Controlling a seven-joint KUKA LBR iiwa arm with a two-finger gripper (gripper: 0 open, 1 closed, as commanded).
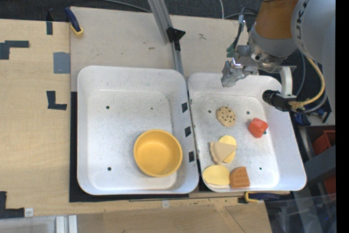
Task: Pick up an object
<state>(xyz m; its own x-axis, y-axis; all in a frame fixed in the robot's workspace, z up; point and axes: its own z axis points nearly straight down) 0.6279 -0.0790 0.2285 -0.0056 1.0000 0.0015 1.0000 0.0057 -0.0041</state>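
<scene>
Tool [230, 76] over far rim of right bin [283, 172], nothing seen in it; open or clenched, cannot tell.
Pick candidates all lie in the right bin: cookie [226, 115], red piece [258, 127], cheese wedge [224, 150], yellow disc [216, 175], brown piece [239, 177]. Best bet looks like cookie or red piece, each well apart from neighbours; the near cluster touches, so a descent there risks nudging. Left bin [92, 90] holds a yellow bowl [158, 153]. Light wood worktop [32, 117], tape marks, dark floor beyond.
</scene>
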